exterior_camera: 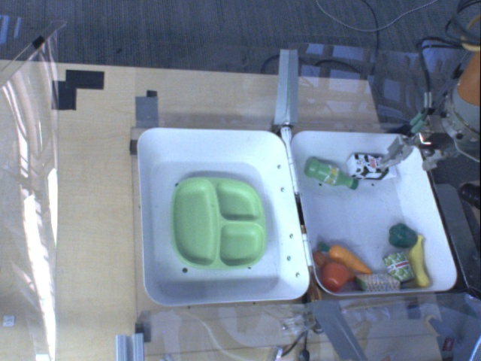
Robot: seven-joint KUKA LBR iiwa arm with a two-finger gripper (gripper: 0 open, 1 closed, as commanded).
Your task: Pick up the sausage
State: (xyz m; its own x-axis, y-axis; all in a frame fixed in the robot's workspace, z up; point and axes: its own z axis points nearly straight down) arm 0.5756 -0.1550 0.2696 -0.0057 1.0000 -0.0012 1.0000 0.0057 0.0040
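A short reddish-brown piece (320, 256) that may be the sausage lies in the front left corner of the right bin (353, 209), partly under an orange carrot (348, 258). My gripper (413, 156) hangs at that bin's back right corner, far from it. Its fingers are spread and nothing is between them. The left fingertip (395, 152) is right beside a black-and-white carton (367, 165).
A green bottle (328, 173) lies at the back of the right bin. Along the front sit a red tomato (335, 276), a small can (377, 281), a green box (397, 265), a banana (418, 262) and a dark green item (402, 235). The left bin (150, 201) holds a green divided plate (218, 220).
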